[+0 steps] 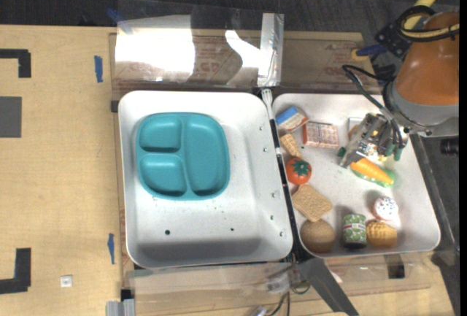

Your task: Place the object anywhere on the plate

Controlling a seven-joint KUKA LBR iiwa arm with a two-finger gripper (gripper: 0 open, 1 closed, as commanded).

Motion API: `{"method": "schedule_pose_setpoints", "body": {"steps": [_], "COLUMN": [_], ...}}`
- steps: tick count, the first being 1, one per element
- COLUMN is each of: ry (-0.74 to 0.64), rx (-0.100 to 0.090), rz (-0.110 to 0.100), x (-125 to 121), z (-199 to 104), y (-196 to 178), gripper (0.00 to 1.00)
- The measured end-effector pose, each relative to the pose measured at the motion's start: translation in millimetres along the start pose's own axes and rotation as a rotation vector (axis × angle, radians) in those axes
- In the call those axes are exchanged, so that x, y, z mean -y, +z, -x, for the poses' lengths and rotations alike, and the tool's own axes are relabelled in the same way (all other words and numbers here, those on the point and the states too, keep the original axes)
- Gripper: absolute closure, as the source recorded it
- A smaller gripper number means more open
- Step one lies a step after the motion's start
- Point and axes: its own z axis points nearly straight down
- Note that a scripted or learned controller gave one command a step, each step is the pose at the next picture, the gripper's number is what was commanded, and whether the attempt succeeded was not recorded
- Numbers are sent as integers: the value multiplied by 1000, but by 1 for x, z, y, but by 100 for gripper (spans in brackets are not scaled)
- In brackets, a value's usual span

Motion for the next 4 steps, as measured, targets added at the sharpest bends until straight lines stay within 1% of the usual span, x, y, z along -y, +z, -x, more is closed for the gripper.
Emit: {"method": "schedule_pose_setpoints", "body": {"steps": [1, 2, 3, 4], "ry": [27, 7, -182, -410], "rx": [-1, 4, 0, -6], "rz": [7, 9, 5, 1], "x": [-135, -180, -179, -245], "z": [2, -53, -127, -147], "y": [-13, -79, -134, -68], "gripper": [100, 100, 100, 100]}}
